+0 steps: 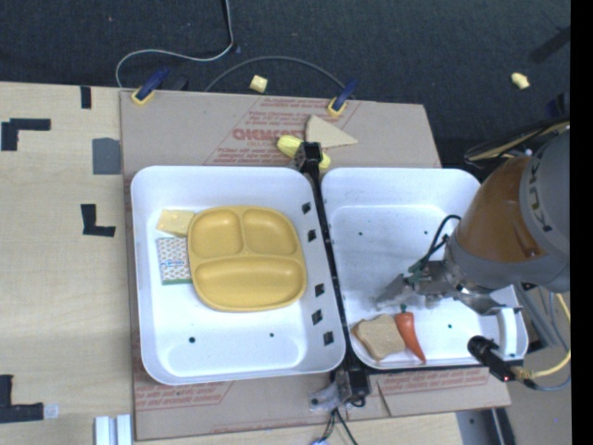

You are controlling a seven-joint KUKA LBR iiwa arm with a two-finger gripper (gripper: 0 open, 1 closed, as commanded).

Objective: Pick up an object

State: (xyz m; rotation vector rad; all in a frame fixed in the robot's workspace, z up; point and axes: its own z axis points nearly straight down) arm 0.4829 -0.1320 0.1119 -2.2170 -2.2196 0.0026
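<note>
Orange carrot (410,336) and bread slice (378,337) just below the hand (400,290), right bin (389,197), finger state unclear

Two shallow white bins are sitting side by side on a cardboard sheet (278,123) covering the table (56,248). In the left bin (232,355), a yellow divided plate (248,258) is lying flat, with a pale yellow block (174,222) and a small patterned packet (172,259) lying just beside its left edge. In the right bin (389,197), a slice of bread (378,337) is lying near the front wall, touching an orange carrot (410,335) on its right. The grey arm with its orange band (496,216) is reaching in from the right, and the hand (408,286) is hanging low over the bin floor, just above the carrot and bread. Whether it is touching either cannot be told.
</note>
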